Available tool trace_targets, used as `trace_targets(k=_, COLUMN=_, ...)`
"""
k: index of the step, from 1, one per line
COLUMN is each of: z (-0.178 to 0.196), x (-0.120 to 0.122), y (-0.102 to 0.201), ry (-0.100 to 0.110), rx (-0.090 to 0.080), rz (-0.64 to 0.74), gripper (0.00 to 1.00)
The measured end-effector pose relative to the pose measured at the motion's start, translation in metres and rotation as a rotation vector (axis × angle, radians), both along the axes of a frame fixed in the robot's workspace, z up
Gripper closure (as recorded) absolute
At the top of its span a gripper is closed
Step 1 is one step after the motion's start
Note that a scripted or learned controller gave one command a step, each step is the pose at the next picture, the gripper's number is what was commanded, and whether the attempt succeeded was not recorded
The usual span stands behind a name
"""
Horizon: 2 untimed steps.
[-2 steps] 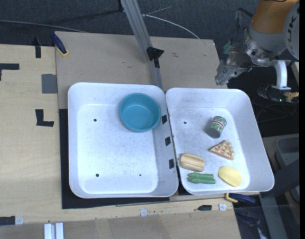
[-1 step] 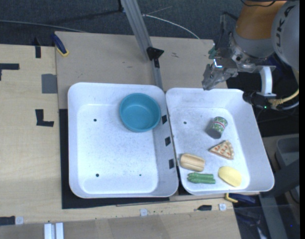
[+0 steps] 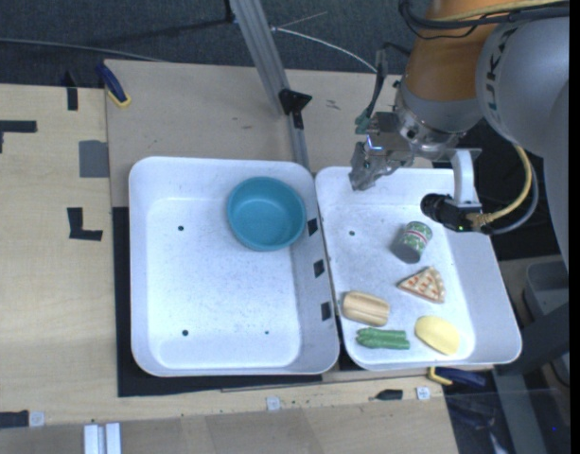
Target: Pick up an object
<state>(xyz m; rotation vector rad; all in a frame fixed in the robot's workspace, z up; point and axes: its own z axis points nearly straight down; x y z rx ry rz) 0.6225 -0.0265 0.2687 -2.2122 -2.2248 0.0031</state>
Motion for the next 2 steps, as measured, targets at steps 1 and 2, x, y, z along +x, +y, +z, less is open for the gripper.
trace_targets(k=1, z=0.001, x=-0.02, y=0.049, ry=-0.001, rx=0.0, rz=0.001, gripper=1.0)
trace_targets(k=2, z=-0.005, x=-0.05, y=0.097, ry=0.0, rx=-0.001, rz=0.0, gripper=1.0)
